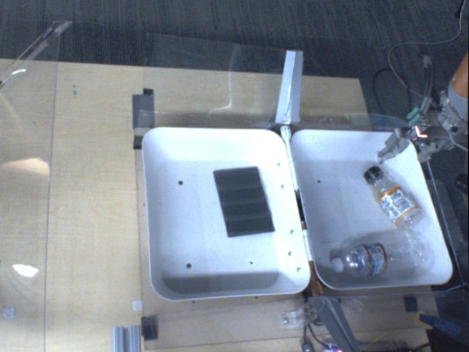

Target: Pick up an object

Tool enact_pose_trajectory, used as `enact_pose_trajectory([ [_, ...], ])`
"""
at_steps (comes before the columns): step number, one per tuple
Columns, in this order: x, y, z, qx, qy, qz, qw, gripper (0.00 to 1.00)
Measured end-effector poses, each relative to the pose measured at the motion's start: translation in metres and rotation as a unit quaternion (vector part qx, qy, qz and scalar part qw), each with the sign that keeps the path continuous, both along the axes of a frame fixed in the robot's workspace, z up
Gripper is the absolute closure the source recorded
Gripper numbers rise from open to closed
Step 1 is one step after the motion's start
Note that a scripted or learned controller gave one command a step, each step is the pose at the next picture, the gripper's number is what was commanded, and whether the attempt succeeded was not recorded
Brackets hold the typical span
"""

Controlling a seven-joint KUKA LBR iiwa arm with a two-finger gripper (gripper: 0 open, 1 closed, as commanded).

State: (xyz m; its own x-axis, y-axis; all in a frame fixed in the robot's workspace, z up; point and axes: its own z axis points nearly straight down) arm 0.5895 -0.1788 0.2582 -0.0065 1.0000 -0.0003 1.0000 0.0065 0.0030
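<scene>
The arm is in the approach step: the hand (401,144) hangs over the far right corner of the right bin (322,160), at about 1 o'clock in the camera view, with nothing between its fingers. I judge that no pick has begun. One finger points down and left toward 7 o'clock; whether the fingers stand apart or together I cannot tell, since the wrist hides much of them at the frame edge.

The nearest candidate is a small clear bottle (393,196) with a dark cap and an orange-and-white label, lying on its side in the right bin, near the hand at roughly 6 o'clock from it, its cap end closest. A second clear bottle (360,258) with a blue-and-red label lies on its side along the near wall, farther off toward 7 o'clock. In the left bin (168,218), a flat dark ribbed block (243,201) lies well apart, toward 8 o'clock.

The next move calls for lowering over the small bottle, straddling its body across the narrow width, since a round bottle can roll away.
</scene>
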Motion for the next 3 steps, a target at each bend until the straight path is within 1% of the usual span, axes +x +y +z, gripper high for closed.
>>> enact_pose_trajectory([
  [1, 0.042, -0.002, -0.052, -0.0004, 0.000, 0.039, 0.9993, 0.00],
  [2, 0.029, -0.019, -0.084, -0.0006, -0.001, 0.127, 0.9918, 0.00],
  [3, 0.051, -0.025, -0.170, -0.0015, -0.003, 0.118, 0.9930, 0.00],
])
